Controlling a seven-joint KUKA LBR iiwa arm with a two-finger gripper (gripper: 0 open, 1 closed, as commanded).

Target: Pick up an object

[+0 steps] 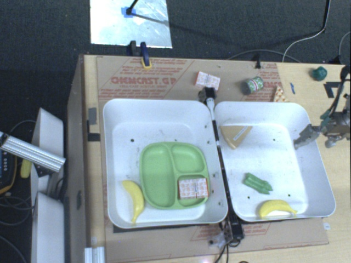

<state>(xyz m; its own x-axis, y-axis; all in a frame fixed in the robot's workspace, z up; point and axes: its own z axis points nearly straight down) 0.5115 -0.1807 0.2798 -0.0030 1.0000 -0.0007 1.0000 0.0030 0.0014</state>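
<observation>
**Operator:** Fingers (303,137): status?

**Technician:** Spread apart, nothing between them. Gripper (317,140) hanging over the right rim of the right bin (307,171), at the end of the arm (341,119) reaching in from the right. Probably parked there to leave the bin floor in plain view before a descent.

**Operator:** Location of candidate objects?

**Technician:** Three in the right bin, all well apart from the gripper:
- green piece (258,183), on the floor left of centre;
- yellow banana (277,207), against the near wall;
- tan wedge (236,133), in the far left corner.

In the left bin (118,147): green divided plate (164,171) carrying a printed packet (193,188), with a second banana (134,199) just beside the plate's left edge. On the worktop (164,73) beyond the bins: a small can (253,84).

**Operator:** Reason for the layout?

**Technician:** Appears loose and scattered, no stacking in the right bin. Free space around each item, so room for a grasp from above.

**Operator:** Orientation and long axis?

**Technician:**
- Green piece: long axis diagonal, upper left to lower right.
- Right-bin banana: long axis roughly left to right, parallel to the near wall, body curved.
- Wedge: narrow end toward lower left.

Best closing direction judged across each long axis. Wall contact likely a risk for the banana.
</observation>
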